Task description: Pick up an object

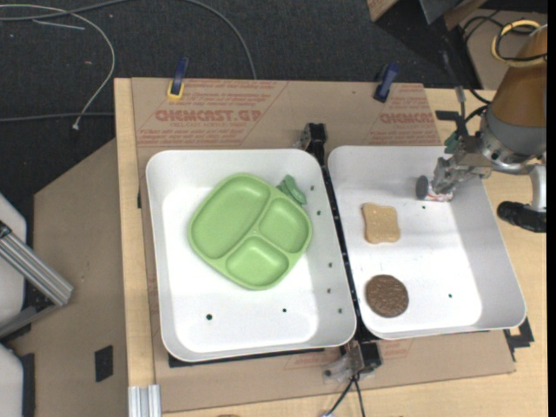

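In the right bin (486,276) lie a tan slice of toast (380,224) and, nearer the front, a round brown patty (387,295). My gripper (443,185) hangs low over the bin's back right part, right of the toast and apart from it. A small grey piece (421,186) shows just to its left; whether that is a loose object or part of the gripper I cannot tell. The left bin (174,320) holds a green divided plate (250,230) with a small dark green item (293,189) at its back right rim.
The arm's orange band (521,94) and grey wrist come in over the right bin's far right wall. Blue clamps (179,76) (386,82) grip the cardboard base at the back. A black bracket (314,135) sits between the bins.
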Robot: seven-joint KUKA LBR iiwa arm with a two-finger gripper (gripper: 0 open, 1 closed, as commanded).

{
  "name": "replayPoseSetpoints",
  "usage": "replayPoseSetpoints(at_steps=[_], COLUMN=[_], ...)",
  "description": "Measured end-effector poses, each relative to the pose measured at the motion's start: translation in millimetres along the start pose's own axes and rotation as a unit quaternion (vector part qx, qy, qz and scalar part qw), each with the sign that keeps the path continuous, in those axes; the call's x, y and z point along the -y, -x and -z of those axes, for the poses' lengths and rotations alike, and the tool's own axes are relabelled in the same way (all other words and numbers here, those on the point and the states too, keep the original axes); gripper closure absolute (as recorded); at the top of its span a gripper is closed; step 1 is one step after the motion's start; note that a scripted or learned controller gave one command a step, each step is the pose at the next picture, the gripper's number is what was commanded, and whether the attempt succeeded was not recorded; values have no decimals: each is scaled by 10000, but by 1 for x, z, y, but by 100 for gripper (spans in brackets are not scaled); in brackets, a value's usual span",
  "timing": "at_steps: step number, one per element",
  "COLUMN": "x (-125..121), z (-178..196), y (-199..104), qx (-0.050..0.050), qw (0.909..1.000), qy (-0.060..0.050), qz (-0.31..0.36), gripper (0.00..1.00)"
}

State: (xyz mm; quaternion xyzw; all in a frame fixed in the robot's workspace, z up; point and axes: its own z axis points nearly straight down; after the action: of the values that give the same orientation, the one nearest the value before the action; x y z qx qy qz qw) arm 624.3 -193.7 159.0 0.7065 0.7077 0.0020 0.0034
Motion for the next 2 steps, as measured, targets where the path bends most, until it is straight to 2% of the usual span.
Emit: replayPoseSetpoints(at_steps=[2], x=[-6], z=[101], y=[6], qx=[3], qw=[10000], qy=[4], qz=[-1], gripper=[100])
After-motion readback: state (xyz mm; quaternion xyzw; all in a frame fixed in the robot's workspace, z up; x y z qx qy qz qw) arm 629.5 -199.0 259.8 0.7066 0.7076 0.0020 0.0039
